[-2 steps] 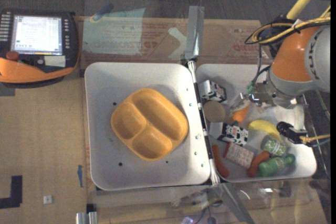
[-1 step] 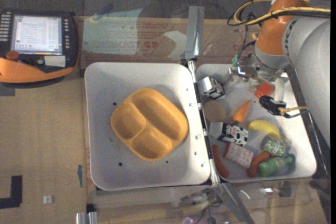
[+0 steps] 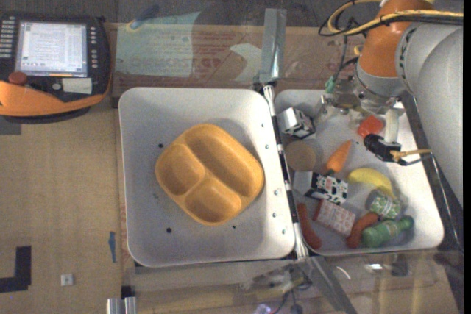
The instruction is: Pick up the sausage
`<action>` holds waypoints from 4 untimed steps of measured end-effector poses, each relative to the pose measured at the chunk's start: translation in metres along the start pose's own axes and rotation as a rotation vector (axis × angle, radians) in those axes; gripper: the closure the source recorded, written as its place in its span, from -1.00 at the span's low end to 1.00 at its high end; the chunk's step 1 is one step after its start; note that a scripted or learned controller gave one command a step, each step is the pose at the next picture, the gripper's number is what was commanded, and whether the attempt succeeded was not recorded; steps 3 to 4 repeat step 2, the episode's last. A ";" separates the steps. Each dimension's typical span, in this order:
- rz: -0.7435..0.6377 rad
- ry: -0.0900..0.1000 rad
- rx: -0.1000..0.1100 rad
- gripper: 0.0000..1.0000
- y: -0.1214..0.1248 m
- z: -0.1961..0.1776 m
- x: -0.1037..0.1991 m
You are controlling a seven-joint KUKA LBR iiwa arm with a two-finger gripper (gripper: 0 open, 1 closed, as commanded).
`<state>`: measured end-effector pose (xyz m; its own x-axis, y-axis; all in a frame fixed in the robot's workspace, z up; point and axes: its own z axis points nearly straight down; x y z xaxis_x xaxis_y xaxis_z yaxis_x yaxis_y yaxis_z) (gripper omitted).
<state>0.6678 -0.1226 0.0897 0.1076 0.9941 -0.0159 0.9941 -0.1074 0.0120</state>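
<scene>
The sausage [image 3: 309,226] lies at the near-left edge of the right bin [image 3: 434,211], a slim reddish-brown link pressed lengthwise against the divider wall where the two bins meet; I judge that wall leaves little room for a finger on its left side, so a grasp would likely need to come along its length. Just right of it sit a patterned pink packet [image 3: 335,218], another reddish link-shaped piece [image 3: 360,229] and a green bottle [image 3: 384,231], crowded into the near corner. Further back are a black-and-white carton [image 3: 328,188], a banana [image 3: 372,178], a carrot [image 3: 339,156] and a brown disc [image 3: 301,155]. The left bin [image 3: 140,158] holds a yellow divided plate [image 3: 209,173], seemingly a drop-off place. At the far end of the right bin, the claw [image 3: 352,104] hangs well apart from the sausage, above a red item [image 3: 370,126]; its state I cannot tell, and nothing is seen in it. On the bench [image 3: 59,195] beyond lies an orange pendant [image 3: 51,70].
</scene>
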 end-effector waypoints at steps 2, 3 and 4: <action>0.707 0.013 0.046 -1.00 -0.003 0.003 -0.007; 0.707 0.013 0.046 -1.00 -0.003 0.003 -0.007; 0.707 0.013 0.046 -1.00 -0.003 0.003 -0.007</action>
